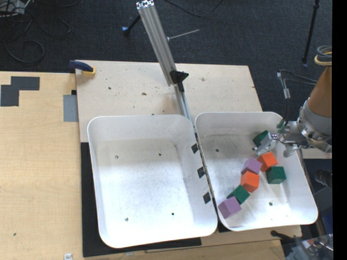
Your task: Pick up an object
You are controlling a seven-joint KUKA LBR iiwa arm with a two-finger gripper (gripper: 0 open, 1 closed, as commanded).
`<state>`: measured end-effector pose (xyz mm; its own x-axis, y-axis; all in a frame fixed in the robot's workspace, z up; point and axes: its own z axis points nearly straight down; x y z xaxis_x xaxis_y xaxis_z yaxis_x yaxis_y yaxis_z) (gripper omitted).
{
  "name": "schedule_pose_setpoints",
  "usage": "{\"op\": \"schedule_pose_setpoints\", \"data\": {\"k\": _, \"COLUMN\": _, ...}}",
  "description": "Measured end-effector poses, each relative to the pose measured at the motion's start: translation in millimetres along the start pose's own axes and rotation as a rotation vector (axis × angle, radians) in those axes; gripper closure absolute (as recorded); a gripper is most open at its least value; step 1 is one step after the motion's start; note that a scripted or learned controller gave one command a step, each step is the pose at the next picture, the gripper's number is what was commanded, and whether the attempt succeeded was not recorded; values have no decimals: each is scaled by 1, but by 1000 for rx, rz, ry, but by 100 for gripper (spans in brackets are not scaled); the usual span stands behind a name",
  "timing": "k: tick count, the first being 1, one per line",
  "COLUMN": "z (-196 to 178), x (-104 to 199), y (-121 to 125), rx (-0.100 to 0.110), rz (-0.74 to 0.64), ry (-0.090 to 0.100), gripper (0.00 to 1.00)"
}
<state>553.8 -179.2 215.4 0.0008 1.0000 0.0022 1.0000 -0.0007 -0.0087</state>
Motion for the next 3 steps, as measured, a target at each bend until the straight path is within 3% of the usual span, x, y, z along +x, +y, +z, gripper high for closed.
{"op": "schedule_pose_setpoints", "data": {"k": 2, "z": 87, "x": 5, "y": 4, "rx": -8, "rz": 3, "ry": -3, "gripper": 0}}
{"op": "schedule_pose_setpoints", "data": {"k": 3, "z": 75, "x": 4, "y": 4, "rx": -10, "rz": 10, "ry": -2, "gripper": 100}}
